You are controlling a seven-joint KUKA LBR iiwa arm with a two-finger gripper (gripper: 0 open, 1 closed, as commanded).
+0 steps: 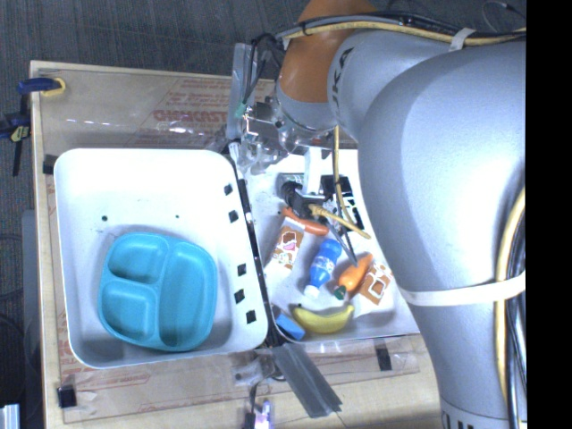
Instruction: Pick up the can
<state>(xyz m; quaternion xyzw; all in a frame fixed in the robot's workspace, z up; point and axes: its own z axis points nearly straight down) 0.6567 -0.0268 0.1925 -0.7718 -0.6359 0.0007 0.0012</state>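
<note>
End effector (254,143): positioned over the far corner of the right bin (271,206), close against the wall it shares with the left bin (67,186). Open or closed: cannot tell; nothing is seen held.

The can: not positively identified. It is judged to lie in the right bin's clutter or beneath the arm (429,150), which covers much of that bin.

Lower in the view lie a printed carton (286,245), a blue bottle (323,264), a carrot (352,276) and a banana (323,318), touching or overlapping.

Recommendation: confirm the target before descending, come down vertically, and close on the can's sides only.

Clearance: the shared wall is tight on one side and neighbours crowd the other, so sideways travel is poor; upward is free. The left bin carries a blue divided tray (161,293), with bare floor beyond it. The surface (116,96) past the bins is open.
</note>
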